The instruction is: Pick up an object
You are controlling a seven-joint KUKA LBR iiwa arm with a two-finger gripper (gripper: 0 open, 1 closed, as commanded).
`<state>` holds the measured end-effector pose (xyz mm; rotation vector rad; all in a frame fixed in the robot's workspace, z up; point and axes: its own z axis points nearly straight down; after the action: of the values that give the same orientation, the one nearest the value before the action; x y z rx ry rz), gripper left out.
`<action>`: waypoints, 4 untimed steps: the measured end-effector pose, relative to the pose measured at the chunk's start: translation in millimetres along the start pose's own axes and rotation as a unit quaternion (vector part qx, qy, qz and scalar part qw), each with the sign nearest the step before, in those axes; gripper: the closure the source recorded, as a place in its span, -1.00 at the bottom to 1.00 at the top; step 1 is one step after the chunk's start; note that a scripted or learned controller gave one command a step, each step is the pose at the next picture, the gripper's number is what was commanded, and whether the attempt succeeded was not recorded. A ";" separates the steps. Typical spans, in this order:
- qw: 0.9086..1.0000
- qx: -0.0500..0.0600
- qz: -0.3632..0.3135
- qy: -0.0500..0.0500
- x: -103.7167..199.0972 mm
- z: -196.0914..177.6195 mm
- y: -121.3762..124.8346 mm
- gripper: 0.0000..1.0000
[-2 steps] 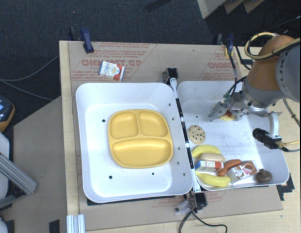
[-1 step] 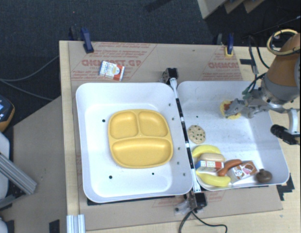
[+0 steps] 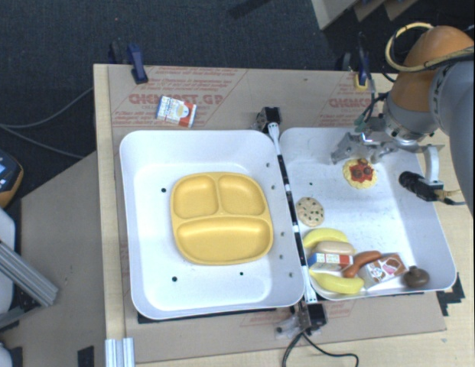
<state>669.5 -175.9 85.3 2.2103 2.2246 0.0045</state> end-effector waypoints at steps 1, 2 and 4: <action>1.000 0.003 0.003 0.004 -42.7 -0.8 -38.4 -1.00; 1.000 0.000 0.000 0.000 25.9 0.1 -0.3 -1.00; 1.000 -0.002 0.003 0.000 19.5 -15.1 -16.9 1.00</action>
<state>652.4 -156.6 100.2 2.2135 2.2161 0.0097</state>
